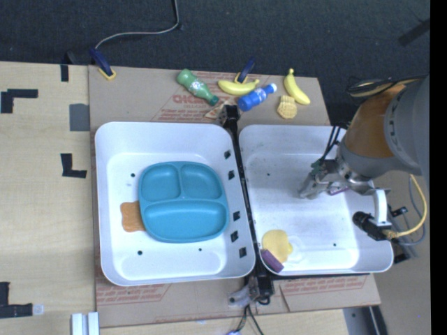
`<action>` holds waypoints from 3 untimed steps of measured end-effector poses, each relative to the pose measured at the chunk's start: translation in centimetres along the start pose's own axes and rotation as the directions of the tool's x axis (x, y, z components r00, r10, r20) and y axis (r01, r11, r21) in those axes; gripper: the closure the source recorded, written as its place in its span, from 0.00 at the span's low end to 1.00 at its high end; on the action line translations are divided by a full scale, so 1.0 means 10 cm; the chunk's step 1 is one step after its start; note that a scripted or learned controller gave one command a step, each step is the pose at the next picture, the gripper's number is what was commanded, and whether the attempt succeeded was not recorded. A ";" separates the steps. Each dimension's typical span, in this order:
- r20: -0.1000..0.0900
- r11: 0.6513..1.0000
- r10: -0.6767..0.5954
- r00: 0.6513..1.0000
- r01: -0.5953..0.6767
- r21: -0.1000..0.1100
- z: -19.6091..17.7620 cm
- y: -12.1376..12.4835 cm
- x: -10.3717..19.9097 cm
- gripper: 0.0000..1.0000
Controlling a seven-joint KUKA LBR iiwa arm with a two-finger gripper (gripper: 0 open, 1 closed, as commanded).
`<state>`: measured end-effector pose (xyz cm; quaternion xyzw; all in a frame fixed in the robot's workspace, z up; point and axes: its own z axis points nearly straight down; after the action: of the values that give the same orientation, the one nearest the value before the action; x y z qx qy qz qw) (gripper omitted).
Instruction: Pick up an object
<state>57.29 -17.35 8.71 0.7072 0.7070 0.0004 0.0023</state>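
Jaws on the gripper (312, 185) hang over the right bin (349, 260), whether spread or pressed together I cannot tell, so to grab the yellow toy (276, 243) in that bin's near left corner, they should travel there before descending.

Red printing runs across the brown cardboard sheet (195, 107) under the 2 white bins, at the upper centre and along the bottom of the frame, but it is too blurred to read.
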 end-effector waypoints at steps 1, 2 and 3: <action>0.000 1.000 0.000 1.000 0.000 0.002 -1.07 -0.12 -0.48 1.00; -0.001 1.000 0.000 1.000 0.000 0.004 -1.06 -0.12 -0.48 0.00; 0.003 1.000 -0.002 1.000 0.002 -0.008 -0.04 0.42 -0.26 0.00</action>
<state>61.45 -19.92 9.10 0.7065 0.7077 0.0021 0.0064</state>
